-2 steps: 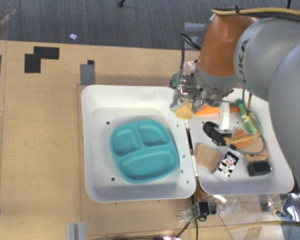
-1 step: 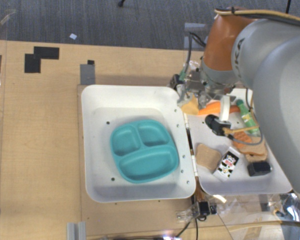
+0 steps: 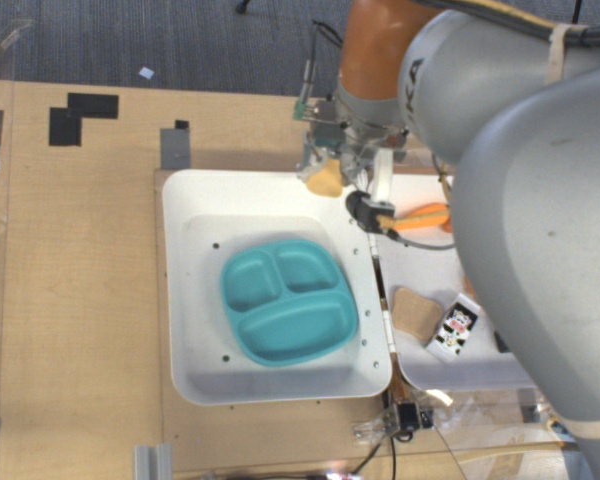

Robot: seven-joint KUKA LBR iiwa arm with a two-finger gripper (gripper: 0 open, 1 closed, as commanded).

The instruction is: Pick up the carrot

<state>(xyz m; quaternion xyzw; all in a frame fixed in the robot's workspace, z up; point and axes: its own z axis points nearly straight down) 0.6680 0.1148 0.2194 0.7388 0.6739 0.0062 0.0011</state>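
A pale wooden counter was seen from above, with two shallow white bins side by side. The left bin held a teal divided plate near its middle. At that bin's far right corner sat a small yellowish lump, close under the robot's wrist; it might have been resting on the rim or touching the claw, and the view was too cluttered to say which. Just right of the lump, the claw hung over the far end of the strip where the two bins met. Whether it was spread or pressed together could not be told, as the wrist and its fittings covered it. In the right bin, the carrot lay on the floor in the far left part, orange, pointing roughly left to right, with its right end hidden behind the arm. It was near the claw but apart from it, lower and to the right. Nearer the camera in the same bin lay a tan square piece and, just beside it, a small black-and-white item. The big grey arm filled the right side. Judged from this, the carrot had not yet been grasped or lifted; the claw had yet to be brought over it, lowered, closed on it and raised.
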